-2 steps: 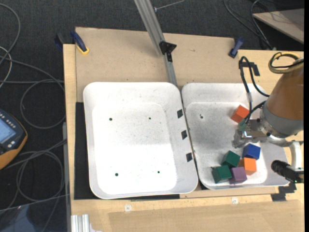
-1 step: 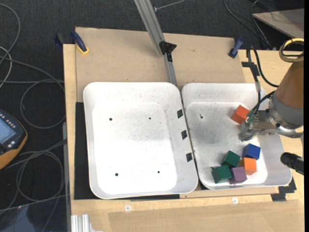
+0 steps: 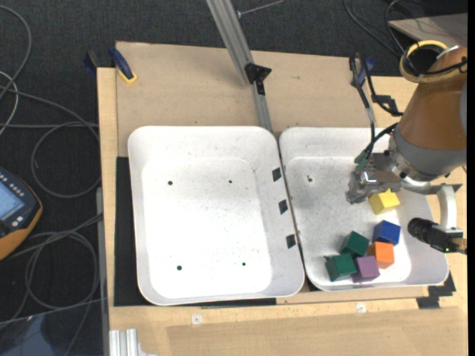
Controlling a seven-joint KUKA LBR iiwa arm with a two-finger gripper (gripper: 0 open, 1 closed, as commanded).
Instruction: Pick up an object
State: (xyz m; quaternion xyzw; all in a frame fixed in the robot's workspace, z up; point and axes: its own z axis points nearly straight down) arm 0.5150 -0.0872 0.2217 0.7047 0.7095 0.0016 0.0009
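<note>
Nearest you, at the front of the right bin, sits a cluster of cubes: a purple cube at the front edge, a dark green cube touching it on the side toward the left bin, and a second green cube just behind those two. An orange cube sits beside the purple one on the side away from the left bin, and a blue cube lies just behind the orange one.

You will find the yellow cube apart from the cluster, farther back in the right bin, tilted a little. The pincer hangs just beside it, on the side toward the left bin, close to the bin floor. You cannot tell from this slant whether its fingers are spread or pressed together, and no cube shows between them.

Above the pincer, the arm rises, its orange band broad over the grey wrist. Both bins rest side by side on the wooden worktop, the left bin well apart from the cubes. A metal bar slants across the worktop behind the bins.
</note>
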